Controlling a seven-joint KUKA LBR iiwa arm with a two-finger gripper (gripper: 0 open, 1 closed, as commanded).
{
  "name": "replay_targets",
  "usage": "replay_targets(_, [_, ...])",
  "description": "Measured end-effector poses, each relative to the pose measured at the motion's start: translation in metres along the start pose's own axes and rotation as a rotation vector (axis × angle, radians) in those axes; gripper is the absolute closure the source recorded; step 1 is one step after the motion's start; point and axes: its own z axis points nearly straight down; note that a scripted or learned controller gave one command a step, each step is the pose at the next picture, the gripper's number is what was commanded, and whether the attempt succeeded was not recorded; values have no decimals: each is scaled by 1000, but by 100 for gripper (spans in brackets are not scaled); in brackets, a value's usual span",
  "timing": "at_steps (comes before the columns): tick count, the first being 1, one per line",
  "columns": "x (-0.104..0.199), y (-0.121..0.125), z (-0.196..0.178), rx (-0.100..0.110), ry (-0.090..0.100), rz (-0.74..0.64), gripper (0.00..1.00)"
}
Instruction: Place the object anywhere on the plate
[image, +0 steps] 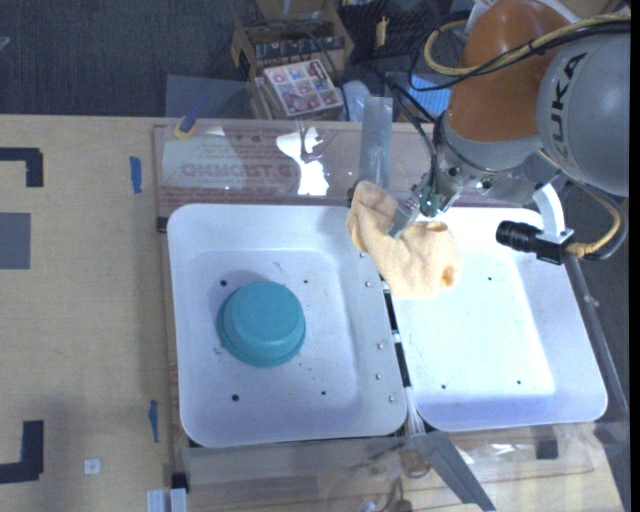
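Observation:
A yellow-orange cloth (405, 252) hangs from my gripper (410, 216), which is shut on its upper part. The cloth dangles over the seam between the two bins, at their far side, mostly above the right bin's left edge. A teal plate (262, 322), looking like an upturned bowl, sits in the middle of the left bin (200, 240). The gripper is well to the right of and beyond the plate, apart from it.
The right bin (500, 340) lies under the arm. A black cylinder (525, 240) sticks out from the arm's wrist. A transparent panel (240, 165) and a box of clutter (295, 80) stand behind the bins.

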Motion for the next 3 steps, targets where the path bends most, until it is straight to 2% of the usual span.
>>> replay_targets(2, [99,40,9,-3,-1,-797,100])
replay_targets(3, [98,40,9,-3,-2,-796,0])
